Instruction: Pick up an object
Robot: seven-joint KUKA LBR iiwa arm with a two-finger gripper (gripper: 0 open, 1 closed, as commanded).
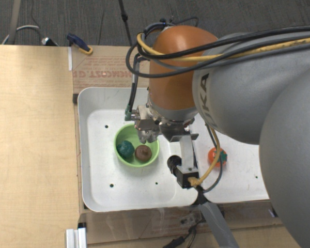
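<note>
While the grey arm (258, 87) reaches in from the right, its tool (146, 135) hangs over the far rim of a green bowl (137, 145) in the left white bin (101, 190).

Whether the tool is released or clenched I cannot tell, as the orange wrist band (178, 71) and mounting hide the tips from above. Inside the bowl lie a teal object (125, 148) and a brown round object (142, 152), side by side, just below the tool. Right of the bowl, partly behind the arm's cables (213, 161), sits a small orange-and-green object (217, 155). Beyond the bins lies the pale wooden bench (31, 138).
</note>
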